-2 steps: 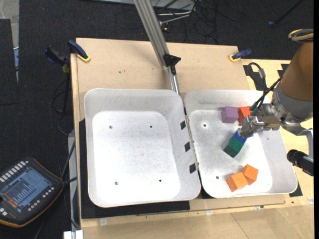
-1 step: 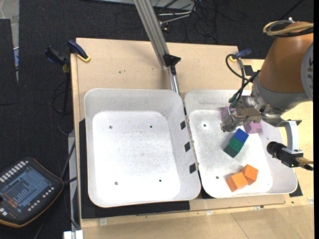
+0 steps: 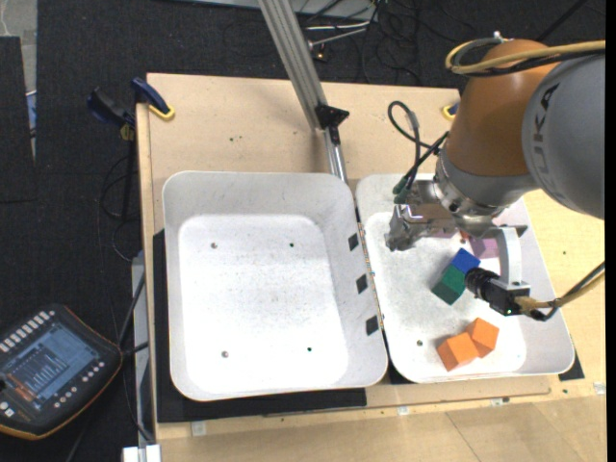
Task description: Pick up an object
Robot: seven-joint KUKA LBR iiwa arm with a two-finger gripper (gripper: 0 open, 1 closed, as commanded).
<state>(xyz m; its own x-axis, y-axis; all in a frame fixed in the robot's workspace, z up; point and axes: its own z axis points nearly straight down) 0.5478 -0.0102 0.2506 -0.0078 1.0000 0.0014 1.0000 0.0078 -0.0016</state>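
Orange blocks lie low-right; arm bends over the right bin — tool (grip state unclear).

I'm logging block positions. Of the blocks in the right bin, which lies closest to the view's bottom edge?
The larger orange block, at the right bin's lower end. The smaller orange block touches it slightly higher, and the green and blue blocks sit higher still.

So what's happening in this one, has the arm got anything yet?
The grey and orange arm reaches from the right over the right bin, which holds a green block, a blue block and two orange blocks. Its wrist hangs above the blocks; whether anything is gripped cannot be told. The left bin sits beside it.
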